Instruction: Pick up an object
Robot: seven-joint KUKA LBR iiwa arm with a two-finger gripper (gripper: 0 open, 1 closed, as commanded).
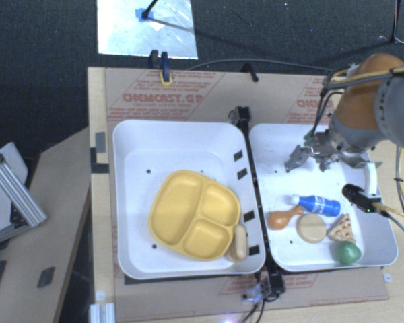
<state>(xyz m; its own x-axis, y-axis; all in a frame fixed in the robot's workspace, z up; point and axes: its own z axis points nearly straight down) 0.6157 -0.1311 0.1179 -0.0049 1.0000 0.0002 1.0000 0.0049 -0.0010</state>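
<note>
The arm (384, 106) is cut off at the right edge, and its grey and orange bulk hides the far right corner of the right bin (276, 187). The gripper (306, 167) hangs over the upper part of that bin. Its two grey fingers look spread apart with nothing between them, though at this size the tips are hard to make out.

All the loose things in the right bin lie nearer the front edge, apart from the gripper. A blue bottle (321, 206) lies on its side with its white cap pointing left. Just below the cap is an orange-brown piece (281, 218) with a rounded end and a thin neck; what it is cannot be told for sure. A round tan disc (312, 228) sits just beside it and below the bottle. To the disc's right is a small wedge that looks like a pizza slice (341, 229), its markings too small to read. A green ball-like thing (348, 252) rests in front of the wedge, near the bin's front right corner.

In the left bin (135, 180) a yellow divided tray (195, 214) lies flat. A beige oblong thing (239, 242) lies against its right edge, close to the bin's right wall; its kind is unclear.
</note>
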